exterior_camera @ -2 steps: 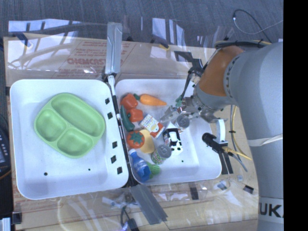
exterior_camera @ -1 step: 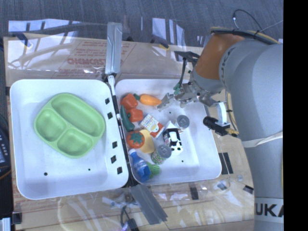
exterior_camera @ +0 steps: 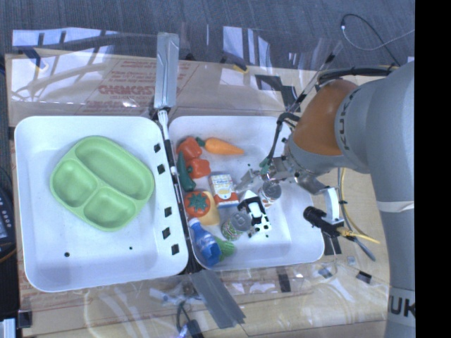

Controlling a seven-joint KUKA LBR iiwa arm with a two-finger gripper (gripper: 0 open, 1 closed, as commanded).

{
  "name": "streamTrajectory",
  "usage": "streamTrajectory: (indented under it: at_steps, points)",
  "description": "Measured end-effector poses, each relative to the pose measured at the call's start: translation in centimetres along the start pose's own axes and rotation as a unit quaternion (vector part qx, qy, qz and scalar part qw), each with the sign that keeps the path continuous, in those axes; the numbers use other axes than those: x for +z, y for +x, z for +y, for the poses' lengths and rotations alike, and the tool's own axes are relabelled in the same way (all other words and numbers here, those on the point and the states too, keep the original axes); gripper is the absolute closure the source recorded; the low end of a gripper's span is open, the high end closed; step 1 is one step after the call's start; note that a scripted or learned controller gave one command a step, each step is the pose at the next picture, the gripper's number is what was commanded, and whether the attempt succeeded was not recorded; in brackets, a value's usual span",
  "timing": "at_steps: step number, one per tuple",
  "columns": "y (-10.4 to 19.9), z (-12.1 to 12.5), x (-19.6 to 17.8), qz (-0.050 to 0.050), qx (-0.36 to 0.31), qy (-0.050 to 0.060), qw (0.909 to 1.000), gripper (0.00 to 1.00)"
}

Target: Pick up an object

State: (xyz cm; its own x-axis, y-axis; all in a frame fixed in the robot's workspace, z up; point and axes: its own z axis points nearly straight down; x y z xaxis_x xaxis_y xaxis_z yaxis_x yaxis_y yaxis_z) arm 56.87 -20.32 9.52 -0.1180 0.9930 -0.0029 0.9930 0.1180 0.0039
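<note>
- The objects sat bunched in the right bin (exterior_camera: pixel 310 241), toward its left wall and middle: a carrot (exterior_camera: pixel 224 146) near the far edge, red peppers (exterior_camera: pixel 192 158) against the left wall, a tomato (exterior_camera: pixel 199 203) below them, a small carton (exterior_camera: pixel 222 186) at centre, a blue bottle (exterior_camera: pixel 205 243) in the near left corner, and a black-and-white cow (exterior_camera: pixel 258 215) with a can (exterior_camera: pixel 235 224) just beside it.
- My gripper (exterior_camera: pixel 262 185) hung over the middle of that bin, close above the cow and carton; I could not tell how its end stood, as the metal parts blurred together.
- I judged the crowding the main risk: coming down there, it could land on two things at once, nudging the can or cow aside and closing on nothing.
- A round thing like the can or tomato could roll away under a glancing touch.
- The left bin (exterior_camera: pixel 42 245) held only a green tray (exterior_camera: pixel 102 182), well apart from the work, so I expected no trouble there.
</note>
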Motion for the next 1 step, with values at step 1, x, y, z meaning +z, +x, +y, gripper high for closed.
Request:
streamTrajectory:
  at_steps: [1]
  points:
    - [4.06,-3.03,-0.01,0.0,-0.01,0.0,0.9999,0.0]
